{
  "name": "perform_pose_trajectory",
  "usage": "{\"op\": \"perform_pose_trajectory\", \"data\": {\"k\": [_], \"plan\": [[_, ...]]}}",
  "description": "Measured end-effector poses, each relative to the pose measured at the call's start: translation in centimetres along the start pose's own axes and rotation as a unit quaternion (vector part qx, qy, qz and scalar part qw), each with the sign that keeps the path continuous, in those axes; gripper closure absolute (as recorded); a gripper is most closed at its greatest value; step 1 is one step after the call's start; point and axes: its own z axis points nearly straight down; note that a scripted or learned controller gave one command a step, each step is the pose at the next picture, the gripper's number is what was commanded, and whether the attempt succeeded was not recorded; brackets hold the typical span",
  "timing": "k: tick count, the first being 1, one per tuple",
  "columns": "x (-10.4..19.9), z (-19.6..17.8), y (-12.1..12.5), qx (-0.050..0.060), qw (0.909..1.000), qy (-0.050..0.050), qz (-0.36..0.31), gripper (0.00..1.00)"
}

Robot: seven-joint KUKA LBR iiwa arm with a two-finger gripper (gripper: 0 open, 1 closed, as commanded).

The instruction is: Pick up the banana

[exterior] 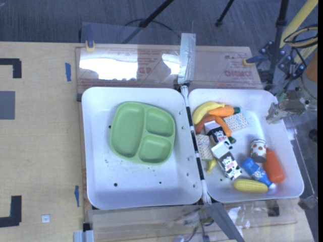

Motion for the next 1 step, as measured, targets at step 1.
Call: {"op": "perform_pose_trajectory", "data": {"k": [1], "plan": [[2.49, -1.25, -3.28, 0.003, 0.9942, 0.002, 0.107, 1.0]]}}
